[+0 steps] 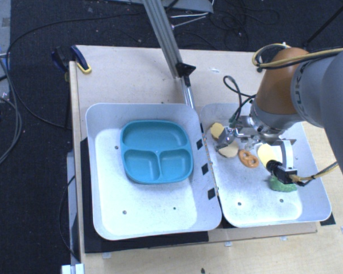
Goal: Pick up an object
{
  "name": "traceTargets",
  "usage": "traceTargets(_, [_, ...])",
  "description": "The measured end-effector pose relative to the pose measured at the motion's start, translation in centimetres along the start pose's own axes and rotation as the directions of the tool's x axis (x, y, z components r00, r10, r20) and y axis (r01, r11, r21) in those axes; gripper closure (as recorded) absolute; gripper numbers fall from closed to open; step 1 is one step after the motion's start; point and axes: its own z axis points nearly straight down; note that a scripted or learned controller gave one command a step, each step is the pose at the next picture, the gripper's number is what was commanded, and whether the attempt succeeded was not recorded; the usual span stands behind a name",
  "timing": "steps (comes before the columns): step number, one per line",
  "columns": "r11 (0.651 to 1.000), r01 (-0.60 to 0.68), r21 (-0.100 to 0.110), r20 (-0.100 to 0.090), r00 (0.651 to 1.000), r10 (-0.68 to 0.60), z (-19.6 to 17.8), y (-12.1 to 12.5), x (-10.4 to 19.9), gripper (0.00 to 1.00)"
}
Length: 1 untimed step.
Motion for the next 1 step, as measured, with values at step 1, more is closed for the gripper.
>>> traceTargets(1, [1.000, -0.001, -0.005, 0.001, 1.000, 0.001, -1.30, 0.11, -0.03, 1.00])
